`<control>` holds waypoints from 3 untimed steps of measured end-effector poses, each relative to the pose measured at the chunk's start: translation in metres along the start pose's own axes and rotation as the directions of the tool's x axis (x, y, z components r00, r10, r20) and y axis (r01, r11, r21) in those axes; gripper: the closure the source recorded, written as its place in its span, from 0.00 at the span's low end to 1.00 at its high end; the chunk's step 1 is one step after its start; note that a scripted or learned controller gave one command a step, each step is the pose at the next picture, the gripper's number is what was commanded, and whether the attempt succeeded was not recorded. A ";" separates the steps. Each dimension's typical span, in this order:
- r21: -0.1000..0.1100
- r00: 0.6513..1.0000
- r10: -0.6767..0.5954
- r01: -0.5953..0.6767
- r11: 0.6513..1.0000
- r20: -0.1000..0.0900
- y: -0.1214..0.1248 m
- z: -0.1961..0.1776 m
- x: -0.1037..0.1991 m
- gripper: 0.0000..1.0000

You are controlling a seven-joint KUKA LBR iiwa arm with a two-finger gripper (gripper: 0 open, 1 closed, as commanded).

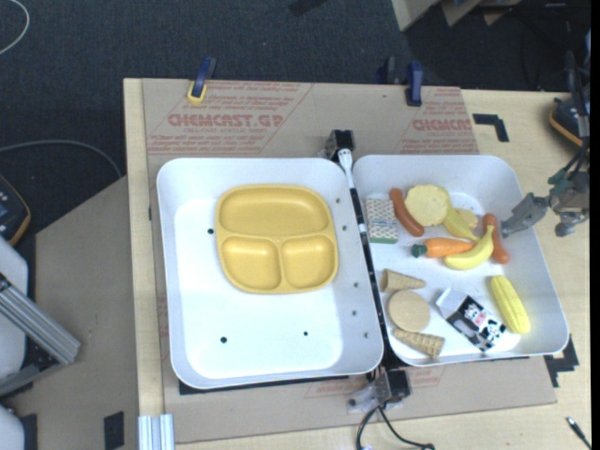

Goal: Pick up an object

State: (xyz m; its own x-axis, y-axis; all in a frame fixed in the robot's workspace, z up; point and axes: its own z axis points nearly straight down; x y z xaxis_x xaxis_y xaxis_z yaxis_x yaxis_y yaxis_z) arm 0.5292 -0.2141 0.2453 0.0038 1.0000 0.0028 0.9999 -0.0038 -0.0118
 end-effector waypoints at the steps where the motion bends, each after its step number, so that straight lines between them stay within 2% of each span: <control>1: -0.012 1.000 -0.004 0.004 1.000 0.004 0.003 -0.007 0.001 0.00; 3: -0.006 1.000 -0.004 0.004 1.000 0.000 0.003 0.108 0.020 0.00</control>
State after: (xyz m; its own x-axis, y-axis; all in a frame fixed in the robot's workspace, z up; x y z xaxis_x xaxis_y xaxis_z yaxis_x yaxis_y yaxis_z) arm 0.5313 -0.1943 0.1370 -0.0003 1.0000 0.0032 1.0000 0.0003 -0.0060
